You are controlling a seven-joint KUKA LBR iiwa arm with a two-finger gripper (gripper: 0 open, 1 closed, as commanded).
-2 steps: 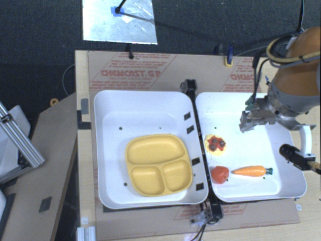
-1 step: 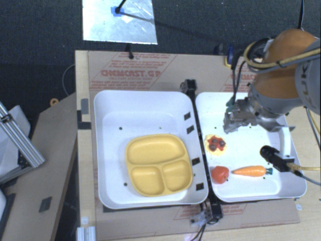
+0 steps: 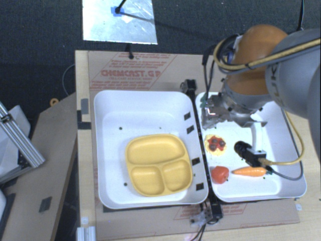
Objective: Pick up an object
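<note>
Tart (image 3: 216, 144) topped with dark berries: in right bin (image 3: 281, 182), just camera-side of gripper (image 3: 209, 110) | red tomato (image 3: 219, 173): farther camera-side, beyond tart | carrot (image 3: 249, 172): just beside tomato, view-right | gripper: over right bin, open or closed cannot be told | yellow divided plate (image 3: 159, 163): left bin (image 3: 115, 119), view-left of gripper

Legible print: "CHEMCAST G.P" in red capitals on the brown paper-faced sheet (image 3: 131, 67), along its far strip beyond the left bin (image 3: 100, 134). The smaller red lines above and below it are too fine to read. The red print on the sheet's near edge is also illegible.
</note>
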